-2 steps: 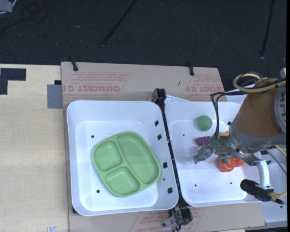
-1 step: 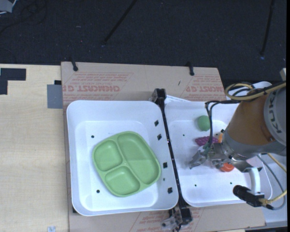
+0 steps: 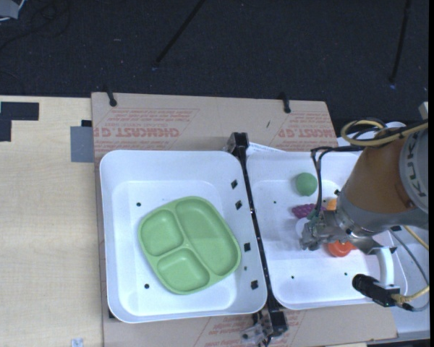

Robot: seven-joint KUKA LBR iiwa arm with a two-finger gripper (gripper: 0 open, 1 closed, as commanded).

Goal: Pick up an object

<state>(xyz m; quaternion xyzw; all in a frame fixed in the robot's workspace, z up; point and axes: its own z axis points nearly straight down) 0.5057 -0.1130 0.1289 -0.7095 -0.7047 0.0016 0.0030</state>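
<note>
Looking from the near edge, you see the arm (image 3: 380,183) entering from 3 o'clock, its orange band above the wrist, and it covers much of the right bin (image 3: 296,295). The gripper (image 3: 312,237) sits low over the floor of this bin, near its middle. You cannot tell how far it is open, and nothing is seen held in it. Just at 3 o'clock of the gripper lies an orange-red object (image 3: 340,249), partly hidden under the wrist. At 11 o'clock of the gripper, very near, is a small purple object (image 3: 302,210). Farther, at 12 o'clock, a green ball (image 3: 305,183) rests apart from both. In the left bin (image 3: 123,280), a light green divided plate (image 3: 189,245) with three compartments lies flat. Both bins stand on a cardboard sheet (image 3: 202,125).
</note>
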